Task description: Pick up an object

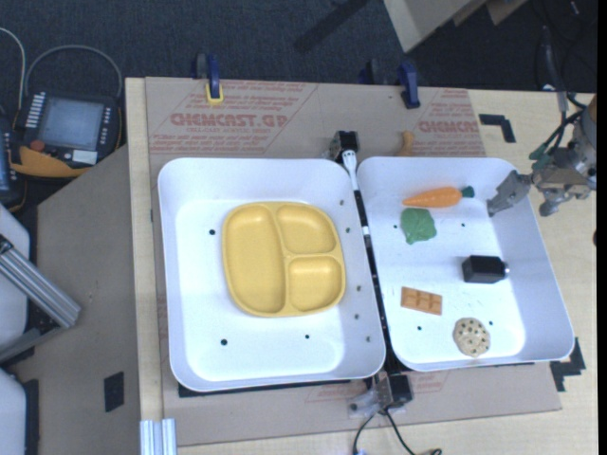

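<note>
The claw [527, 190] is seen at the far right rim of the right bin [541, 282]; its grip can't be told, nothing seen held. Five items are held in that bin, all to the claw's left or nearer the camera: carrot [434, 197] just beside, w/ green piece [416, 226] below it; black block [484, 269], brown wafer [421, 300] & cookie [471, 336] farther off. The left bin [190, 282], well apart, is occupied by a yellow divided tray [282, 257]. Both bins are carried on the desk [152, 159].
</note>
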You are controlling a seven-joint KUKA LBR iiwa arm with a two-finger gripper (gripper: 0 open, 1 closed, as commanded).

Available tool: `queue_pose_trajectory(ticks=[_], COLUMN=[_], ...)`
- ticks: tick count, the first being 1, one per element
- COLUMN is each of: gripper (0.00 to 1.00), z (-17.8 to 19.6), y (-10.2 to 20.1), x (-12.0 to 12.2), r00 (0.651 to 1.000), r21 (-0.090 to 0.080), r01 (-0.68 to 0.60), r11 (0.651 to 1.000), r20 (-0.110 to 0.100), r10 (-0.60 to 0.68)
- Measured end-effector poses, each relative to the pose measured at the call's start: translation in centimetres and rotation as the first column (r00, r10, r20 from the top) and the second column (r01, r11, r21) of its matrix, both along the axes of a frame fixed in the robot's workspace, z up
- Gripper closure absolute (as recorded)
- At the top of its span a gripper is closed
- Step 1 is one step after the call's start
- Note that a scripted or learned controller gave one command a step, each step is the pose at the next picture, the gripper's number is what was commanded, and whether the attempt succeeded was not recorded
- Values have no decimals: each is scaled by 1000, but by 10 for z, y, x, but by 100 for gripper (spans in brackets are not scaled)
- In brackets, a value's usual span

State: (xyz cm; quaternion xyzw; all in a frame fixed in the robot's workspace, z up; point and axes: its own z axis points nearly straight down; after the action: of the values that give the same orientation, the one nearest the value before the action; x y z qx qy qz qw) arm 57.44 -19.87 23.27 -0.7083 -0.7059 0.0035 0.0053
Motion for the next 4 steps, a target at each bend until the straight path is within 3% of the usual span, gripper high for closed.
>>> queue_pose_trajectory(ticks=[1,4], gripper=[0,0], z=[7,-143], y=[1,6], x=[3,-12], r00=[1000,1000], r21=[-3,0], r01=[-4,-3], r11=[1000,1000], r20=[13,6], r10=[4,3])
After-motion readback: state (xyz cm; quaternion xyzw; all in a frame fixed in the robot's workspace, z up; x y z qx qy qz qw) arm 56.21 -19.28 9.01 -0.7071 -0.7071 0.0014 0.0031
